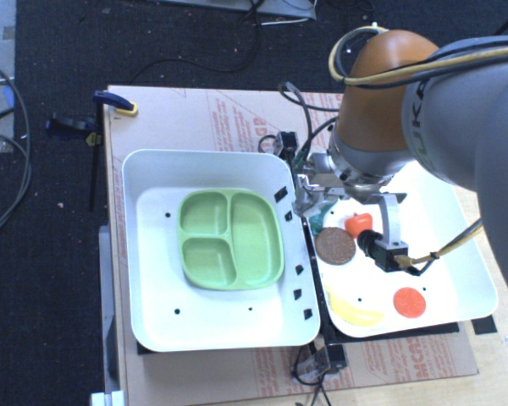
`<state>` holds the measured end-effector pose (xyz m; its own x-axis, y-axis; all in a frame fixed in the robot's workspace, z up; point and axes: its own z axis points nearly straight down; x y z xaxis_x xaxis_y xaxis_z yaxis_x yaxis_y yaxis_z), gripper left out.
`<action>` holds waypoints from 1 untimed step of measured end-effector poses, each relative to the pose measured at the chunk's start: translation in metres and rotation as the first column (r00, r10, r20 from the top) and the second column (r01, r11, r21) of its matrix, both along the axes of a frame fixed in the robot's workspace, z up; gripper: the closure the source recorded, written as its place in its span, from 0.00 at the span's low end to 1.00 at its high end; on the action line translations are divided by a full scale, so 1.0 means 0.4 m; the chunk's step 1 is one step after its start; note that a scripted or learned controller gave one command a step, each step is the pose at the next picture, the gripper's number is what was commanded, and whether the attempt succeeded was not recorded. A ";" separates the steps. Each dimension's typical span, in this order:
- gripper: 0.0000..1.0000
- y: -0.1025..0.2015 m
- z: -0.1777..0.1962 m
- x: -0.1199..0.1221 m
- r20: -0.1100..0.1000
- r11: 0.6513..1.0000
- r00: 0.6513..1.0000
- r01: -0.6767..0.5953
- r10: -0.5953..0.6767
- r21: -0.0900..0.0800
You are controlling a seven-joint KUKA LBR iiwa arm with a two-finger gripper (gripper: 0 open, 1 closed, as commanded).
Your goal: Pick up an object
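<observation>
Objects for picking lie in the right bin [457, 307], under the arm. Nearest the gripper [322, 205] you have a brown round disc [335, 246], just below it and slightly to its right. A small orange piece [358, 223] sits right of the gripper, touching or nearly touching the disc's upper right edge. Something teal [314, 223] peeks out directly beneath the gripper, against the bin's left wall; you cannot tell what it is. Farther down and to the right lies an orange-red round disc [409, 302], well apart from the gripper, and a yellow banana-shaped piece [353, 311] rests lower still, near the bin's front left corner.

You cannot tell how far the gripper is open, nor whether it has anything in its grasp; the wrist and cabling cover it from above. It sits low over the upper left part of the right bin, close to the wall shared with the left bin [144, 227].

Left of the gripper, in the left bin, a pale green divided plate [231, 239] with three compartments lies flat in the middle. Both bins rest on the counter [203, 112].
</observation>
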<state>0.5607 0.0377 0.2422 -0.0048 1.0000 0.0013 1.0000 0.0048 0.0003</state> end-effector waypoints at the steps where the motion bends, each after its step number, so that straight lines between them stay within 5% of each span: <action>1: 1.00 0.154 0.003 -0.009 -0.001 1.000 1.000 -0.001 0.001 0.000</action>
<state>0.5572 0.0995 0.2434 -0.0060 1.0000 0.0011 1.0000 0.0060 -0.0003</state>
